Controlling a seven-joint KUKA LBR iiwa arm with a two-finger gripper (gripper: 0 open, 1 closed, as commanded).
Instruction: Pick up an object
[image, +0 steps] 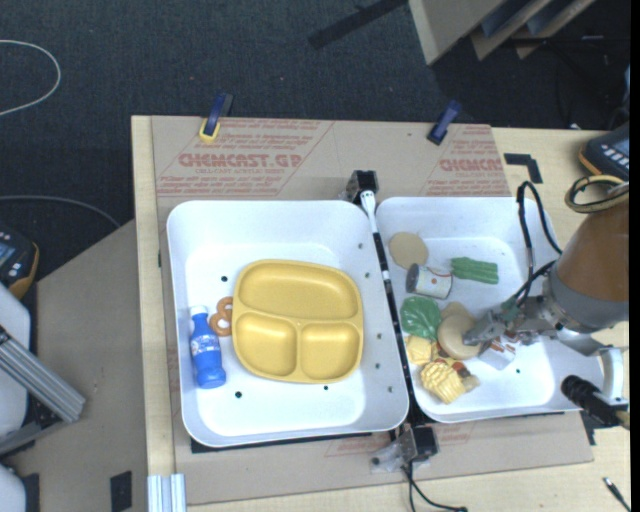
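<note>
My gripper (493, 336) hangs low over the right bin (500, 398), reaching in from the right with the orange-banded arm (597, 265) behind it. Its tip is right beside a tan round piece (455, 337), close to touching it. Next to that lie a dark green leafy piece (421, 317), a yellow ridged piece (443, 379) and a small yellow chunk (418, 349). Further back are a small silver can (432, 282) on its side, a green pickle-like piece (474, 269) and a tan disc (407, 247).
The left bin (190, 240) holds a yellow divided plate (296, 320), a blue bottle (206, 349) and an orange ring (223, 316). A black cable (534, 222) loops over the right bin's far corner. Clamps (212, 118) grip the cardboard's back edge.
</note>
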